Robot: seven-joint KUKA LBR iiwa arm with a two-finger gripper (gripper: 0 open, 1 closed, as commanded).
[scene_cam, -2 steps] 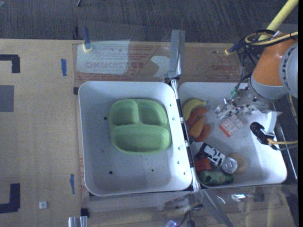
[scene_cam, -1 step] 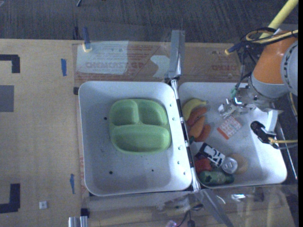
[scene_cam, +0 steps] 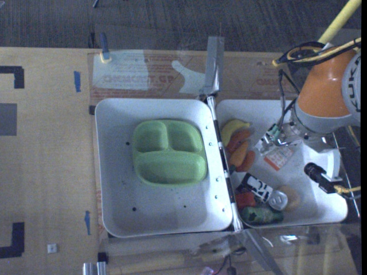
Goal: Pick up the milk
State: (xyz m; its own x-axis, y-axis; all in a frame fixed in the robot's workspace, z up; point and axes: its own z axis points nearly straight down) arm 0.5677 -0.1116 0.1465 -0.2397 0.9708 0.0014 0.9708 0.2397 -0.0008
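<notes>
The arm hangs over the right bin [scene_cam: 330, 211], its end effector [scene_cam: 277, 139] poised above the milk carton [scene_cam: 277, 153] lying mid-bin beside the banana [scene_cam: 234, 128]; finger state cannot be told, so the approach seems underway, and the next move calls for a straight descent.

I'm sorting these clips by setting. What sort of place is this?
Probably a robotics lab pick-and-place bench: a KUKA arm reaches over two white bins, one holding a green divided plate, with blue tape marks nearby.

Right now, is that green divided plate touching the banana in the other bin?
Apart. The camera view shows the green plate in the left bin; the banana lies beyond the divider.
</notes>
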